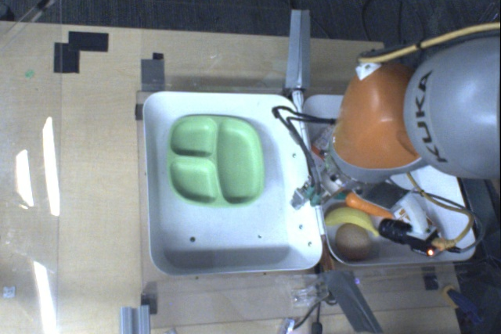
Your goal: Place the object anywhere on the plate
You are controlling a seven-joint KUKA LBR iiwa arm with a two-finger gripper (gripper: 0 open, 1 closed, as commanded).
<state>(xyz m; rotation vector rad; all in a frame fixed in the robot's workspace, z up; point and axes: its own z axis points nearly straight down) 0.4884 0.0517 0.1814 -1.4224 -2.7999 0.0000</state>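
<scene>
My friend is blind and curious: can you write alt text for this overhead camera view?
A grey and orange robot arm reaches over the right white bin, which holds a kiwi, a yellow fruit and a carrot. The left white bin holds a green divided plate.

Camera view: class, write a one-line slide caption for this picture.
KUKA arm reaches over the right bin of toy food, beside the green sectioned plate in the left bin.

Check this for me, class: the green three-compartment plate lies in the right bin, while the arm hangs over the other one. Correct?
Not quite. In the camera view the green plate lies in the left bin; the arm hangs over the other, right bin.
</scene>
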